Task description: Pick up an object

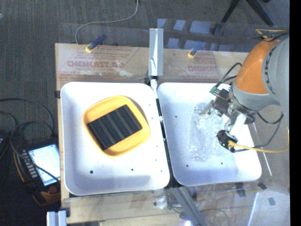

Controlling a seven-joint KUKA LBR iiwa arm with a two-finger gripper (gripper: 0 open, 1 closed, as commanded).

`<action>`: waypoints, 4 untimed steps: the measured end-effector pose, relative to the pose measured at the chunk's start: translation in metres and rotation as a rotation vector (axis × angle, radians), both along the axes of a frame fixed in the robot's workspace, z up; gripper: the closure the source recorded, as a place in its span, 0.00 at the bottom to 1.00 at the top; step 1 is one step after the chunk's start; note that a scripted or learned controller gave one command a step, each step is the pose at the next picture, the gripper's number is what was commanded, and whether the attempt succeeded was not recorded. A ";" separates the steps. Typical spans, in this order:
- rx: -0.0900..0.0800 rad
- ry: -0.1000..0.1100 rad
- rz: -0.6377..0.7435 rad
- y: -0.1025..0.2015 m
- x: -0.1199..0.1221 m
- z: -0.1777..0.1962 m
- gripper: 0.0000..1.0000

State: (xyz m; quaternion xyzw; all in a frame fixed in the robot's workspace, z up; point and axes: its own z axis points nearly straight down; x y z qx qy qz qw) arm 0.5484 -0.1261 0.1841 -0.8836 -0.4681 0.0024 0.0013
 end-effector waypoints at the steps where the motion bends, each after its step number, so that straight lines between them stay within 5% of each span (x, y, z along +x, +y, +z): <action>1: -0.002 -0.002 -0.115 -0.072 0.007 0.009 0.00; 2: -0.005 -0.004 -0.467 -0.077 -0.008 0.125 0.00; 3: -0.005 -0.003 -0.593 -0.067 -0.004 0.162 0.00; 4: 0.000 0.001 -0.461 -0.025 -0.047 0.033 0.00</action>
